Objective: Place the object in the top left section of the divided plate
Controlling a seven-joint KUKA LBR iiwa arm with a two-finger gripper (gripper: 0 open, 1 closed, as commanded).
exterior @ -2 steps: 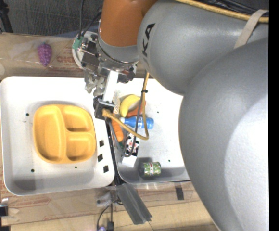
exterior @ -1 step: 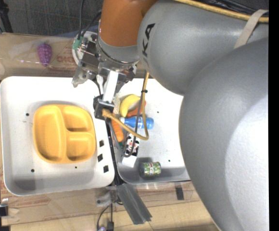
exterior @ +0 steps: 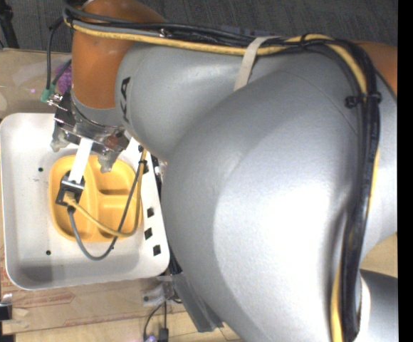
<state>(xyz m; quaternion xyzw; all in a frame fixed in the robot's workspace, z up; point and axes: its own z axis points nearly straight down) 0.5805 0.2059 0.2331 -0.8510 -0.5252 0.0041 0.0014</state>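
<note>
The gripper [exterior: 101, 157] is hovering over the yellow divided plate [exterior: 110, 191] in a white bin [exterior: 21, 248]. I cannot tell whether it is open or closed.

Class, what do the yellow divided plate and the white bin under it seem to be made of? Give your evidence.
Yellow divided plate: probably moulded plastic, slightly glossy; uniform colour, rounded dividers, soft highlights. White bin: likely plastic too, smooth, fairly matt; one-piece rounded corners, though coated metal cannot be ruled out.
</note>
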